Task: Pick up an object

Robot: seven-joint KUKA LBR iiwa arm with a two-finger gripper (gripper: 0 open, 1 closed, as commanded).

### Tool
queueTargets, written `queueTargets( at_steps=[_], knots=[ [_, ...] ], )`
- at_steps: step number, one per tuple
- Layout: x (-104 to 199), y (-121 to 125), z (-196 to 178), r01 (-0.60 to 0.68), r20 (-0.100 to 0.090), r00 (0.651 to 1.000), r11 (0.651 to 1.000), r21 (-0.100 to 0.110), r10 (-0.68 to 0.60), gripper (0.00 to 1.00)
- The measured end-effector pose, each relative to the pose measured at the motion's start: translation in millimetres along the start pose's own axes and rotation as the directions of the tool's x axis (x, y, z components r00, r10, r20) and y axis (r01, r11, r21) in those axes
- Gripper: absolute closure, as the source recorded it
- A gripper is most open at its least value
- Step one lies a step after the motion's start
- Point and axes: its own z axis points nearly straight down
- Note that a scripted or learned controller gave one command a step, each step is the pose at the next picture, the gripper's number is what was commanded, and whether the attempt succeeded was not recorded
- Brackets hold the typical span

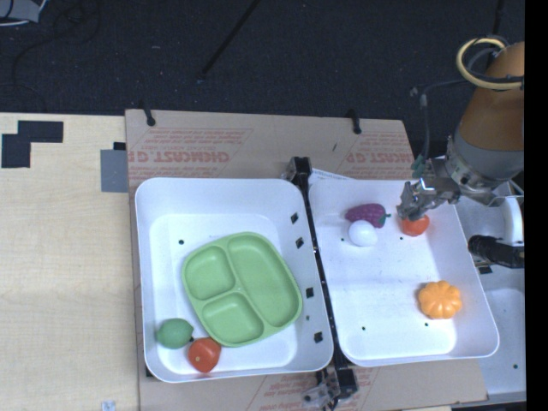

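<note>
My gripper (pixel 416 204) hangs low over the back of the right bin (pixel 479 332), right above a small red tomato (pixel 415 225) that lies near the bin's far right side. The tomato's upper part is hidden by the gripper, and I cannot see whether the two touch. To the left of the tomato lie a purple eggplant (pixel 369 212) and a white egg (pixel 362 234), close together. An orange pumpkin (pixel 439 300) sits alone toward the bin's front right.
The left bin (pixel 154 229) holds a green divided plate (pixel 241 288), with a green lime (pixel 175 333) and a second red tomato (pixel 204 354) at its front left corner. A black divider (pixel 312 264) separates the bins.
</note>
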Motion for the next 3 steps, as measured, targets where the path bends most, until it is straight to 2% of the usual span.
queueTargets(
  at_steps=[2, 3],
  knots=[
    [120, 18, -2, 0.004, -0.002, 1.000, 1.000, 0.004, -0.004, 1.00],
    [170, 39, 10, 0.003, -0.002, 1.000, 1.000, 0.004, -0.003, 1.00]
  ],
)
